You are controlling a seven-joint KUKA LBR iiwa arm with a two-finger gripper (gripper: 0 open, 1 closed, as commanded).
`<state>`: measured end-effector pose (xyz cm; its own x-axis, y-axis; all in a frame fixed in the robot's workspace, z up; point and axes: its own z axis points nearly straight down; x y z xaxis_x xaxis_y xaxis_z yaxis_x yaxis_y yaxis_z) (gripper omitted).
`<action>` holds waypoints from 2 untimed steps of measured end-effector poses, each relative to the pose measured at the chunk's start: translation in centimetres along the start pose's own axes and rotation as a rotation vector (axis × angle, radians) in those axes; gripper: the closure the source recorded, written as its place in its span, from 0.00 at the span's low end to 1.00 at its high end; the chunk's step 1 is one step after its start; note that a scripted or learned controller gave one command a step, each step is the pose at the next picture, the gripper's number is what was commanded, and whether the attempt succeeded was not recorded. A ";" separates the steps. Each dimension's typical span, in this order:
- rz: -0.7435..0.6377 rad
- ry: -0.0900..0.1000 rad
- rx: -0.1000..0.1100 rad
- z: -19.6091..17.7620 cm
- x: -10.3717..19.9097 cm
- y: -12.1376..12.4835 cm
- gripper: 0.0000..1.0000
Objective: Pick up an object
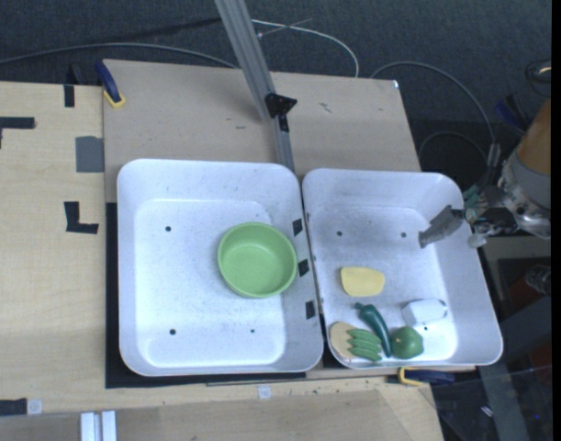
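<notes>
**Gripper poised at the right bin's outer edge**

Two shallow white bins are seen side by side on the bench (pixel 197 108); a green bowl (pixel 257 260) is set upright in the left bin (pixel 151 338); the right bin (pixel 390 186) is occupied by a yellow piece (pixel 363 281), a white object (pixel 425 312), a dark green utensil (pixel 375 325), a small green round item (pixel 407 343) and a tan-and-green piece (pixel 353 344), all gathered in its near part. The gripper (pixel 443 224) is seen above the right bin's right side, well apart from those objects; nothing is seen between the jaws; whether they are spread or pressed together cannot be told.
</notes>
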<state>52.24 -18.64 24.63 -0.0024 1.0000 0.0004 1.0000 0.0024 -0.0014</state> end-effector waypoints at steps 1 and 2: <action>0.001 0.000 0.000 0.0 0.0 0.0 0.00; 0.002 0.000 0.005 4.5 -0.4 -0.2 0.00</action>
<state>52.00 -19.03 20.18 -0.0005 1.0000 0.0005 1.0000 0.0005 -0.0063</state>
